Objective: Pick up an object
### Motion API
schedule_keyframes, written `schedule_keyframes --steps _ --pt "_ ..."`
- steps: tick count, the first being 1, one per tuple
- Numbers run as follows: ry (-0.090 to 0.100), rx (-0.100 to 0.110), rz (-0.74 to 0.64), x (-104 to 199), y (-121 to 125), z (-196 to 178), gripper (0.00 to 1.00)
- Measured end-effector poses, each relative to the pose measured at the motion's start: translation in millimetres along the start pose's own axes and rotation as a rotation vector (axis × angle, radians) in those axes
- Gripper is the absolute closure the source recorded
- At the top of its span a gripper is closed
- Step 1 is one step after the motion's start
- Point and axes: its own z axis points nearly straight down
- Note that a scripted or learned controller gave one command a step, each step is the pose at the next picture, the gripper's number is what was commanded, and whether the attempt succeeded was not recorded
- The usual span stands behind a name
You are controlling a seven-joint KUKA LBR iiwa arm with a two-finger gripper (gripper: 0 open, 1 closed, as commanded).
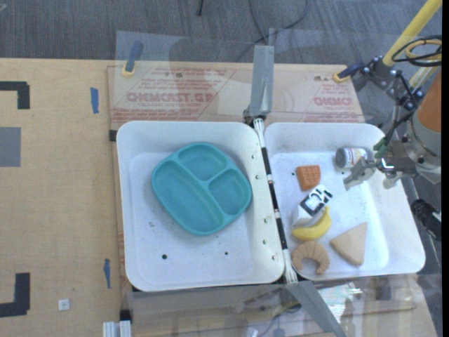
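My gripper (373,177) hangs over the right side of the right bin (400,258), with the arm coming in from the right. Its fingers (356,174) stand apart, open, with nothing between them. A small silver can (348,156) lies just up and left of the left finger. Further left in the same bin are an orange square waffle (308,177), a black-and-white block (316,201), a yellow banana (313,227), a croissant (311,257) and a tan bread wedge (351,244).
The left bin (140,258) holds a teal divided plate (202,188). A raised ridge (270,202) separates the two bins. Cables and a yellow-sleeved hose (414,23) hang at the upper right, near the arm.
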Motion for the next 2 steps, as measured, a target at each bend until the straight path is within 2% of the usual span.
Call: schedule_keyframes --steps 1,2 --pt "0.001 -0.038 0.182 36 17 132 0.00" --pt "-0.002 -0.016 0.095 41 39 159 0.00"
